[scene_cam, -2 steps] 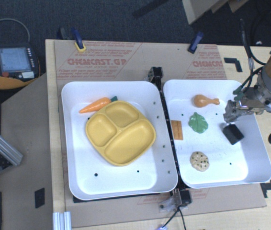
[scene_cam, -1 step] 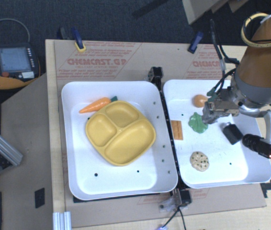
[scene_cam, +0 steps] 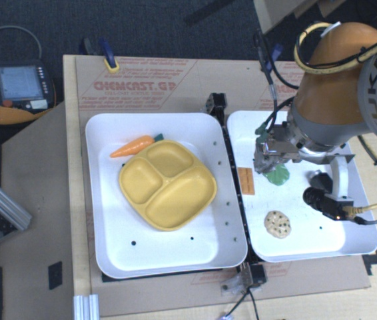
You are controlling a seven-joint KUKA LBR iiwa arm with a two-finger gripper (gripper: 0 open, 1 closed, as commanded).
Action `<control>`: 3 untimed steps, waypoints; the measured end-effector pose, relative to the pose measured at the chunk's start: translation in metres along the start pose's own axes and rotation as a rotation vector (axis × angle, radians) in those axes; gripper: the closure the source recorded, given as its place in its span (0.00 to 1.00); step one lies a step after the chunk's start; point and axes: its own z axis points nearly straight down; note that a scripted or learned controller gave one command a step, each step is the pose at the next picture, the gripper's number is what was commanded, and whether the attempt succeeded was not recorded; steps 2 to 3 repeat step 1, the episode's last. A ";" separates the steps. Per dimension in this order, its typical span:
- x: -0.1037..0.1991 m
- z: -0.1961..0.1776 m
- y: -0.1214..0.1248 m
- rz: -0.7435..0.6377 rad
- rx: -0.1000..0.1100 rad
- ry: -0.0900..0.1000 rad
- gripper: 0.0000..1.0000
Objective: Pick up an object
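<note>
Grasp step: claw low over green object, finger state unclear. Next: close, lift straight. Cookie below claw.

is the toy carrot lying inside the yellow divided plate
No, the toy carrot lies on the left bin's floor, against the yellow divided plate's upper-left rim.

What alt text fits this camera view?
The arm's gripper hangs low over a green object in the right bin, near a cookie. The left bin holds a yellow divided plate and a carrot.
</note>
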 end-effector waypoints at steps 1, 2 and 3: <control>0.056 0.013 0.015 -0.005 -0.003 0.000 1.00; 0.056 0.013 0.015 -0.005 -0.003 0.000 1.00; 0.056 0.013 0.015 -0.005 -0.003 0.000 1.00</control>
